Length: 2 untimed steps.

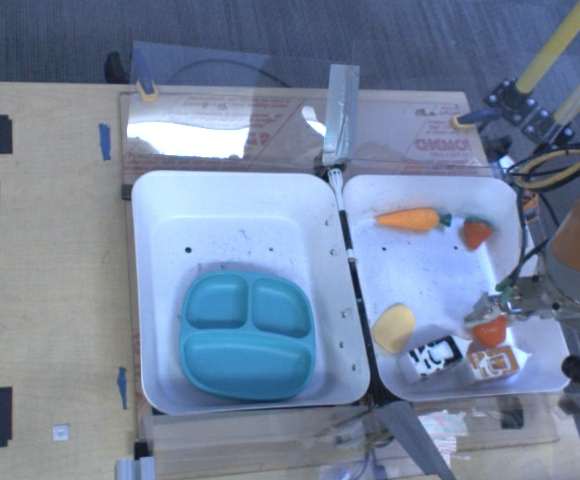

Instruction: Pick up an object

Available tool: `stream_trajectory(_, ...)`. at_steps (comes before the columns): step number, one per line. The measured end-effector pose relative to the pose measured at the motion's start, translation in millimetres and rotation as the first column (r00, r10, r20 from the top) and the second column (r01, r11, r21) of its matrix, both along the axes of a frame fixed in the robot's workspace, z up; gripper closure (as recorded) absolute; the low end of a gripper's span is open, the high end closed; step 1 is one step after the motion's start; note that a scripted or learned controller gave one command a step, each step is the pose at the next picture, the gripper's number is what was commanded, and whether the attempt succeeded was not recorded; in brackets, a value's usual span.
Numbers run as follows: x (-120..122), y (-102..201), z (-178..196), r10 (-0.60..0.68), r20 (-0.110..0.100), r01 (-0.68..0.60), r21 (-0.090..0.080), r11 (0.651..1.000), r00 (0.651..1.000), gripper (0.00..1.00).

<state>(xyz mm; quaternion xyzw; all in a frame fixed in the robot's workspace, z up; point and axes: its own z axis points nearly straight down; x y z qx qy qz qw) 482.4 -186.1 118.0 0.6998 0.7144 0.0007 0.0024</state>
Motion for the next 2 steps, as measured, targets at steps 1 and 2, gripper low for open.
stream_trajectory(1, 42.4, 3.8, 50.3, -0.180, -0.001, 0.180, 0.002, 0.984, 0.984, 1.00)
stream_trajectory(2, 44.3, 68.8, 108.7, -0.401, -0.003, 0.401, 0.003, 0.916, 0.916, 1.00)
